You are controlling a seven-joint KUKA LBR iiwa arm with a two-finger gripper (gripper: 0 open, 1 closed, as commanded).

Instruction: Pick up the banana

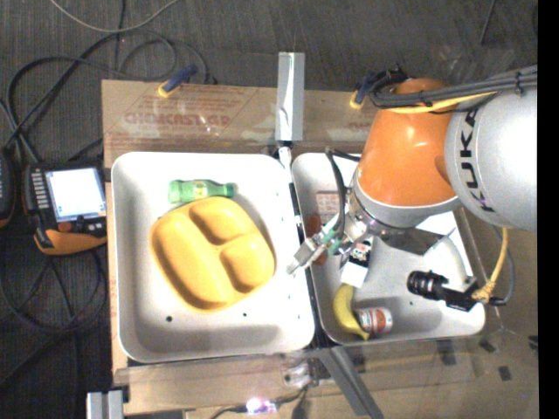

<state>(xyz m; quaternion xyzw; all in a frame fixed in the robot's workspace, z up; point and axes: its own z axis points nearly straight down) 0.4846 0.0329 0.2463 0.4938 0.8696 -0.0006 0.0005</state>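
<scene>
Banana lies in the right bin, long axis near-vertical, beside a can; hand's grip unclear.

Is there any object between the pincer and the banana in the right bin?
Nothing visible lies between them. The pincer hangs over the right bin's left edge, and the banana lies lower right of it, near the front wall. A can touches the banana's right side, away from the pincer.
</scene>
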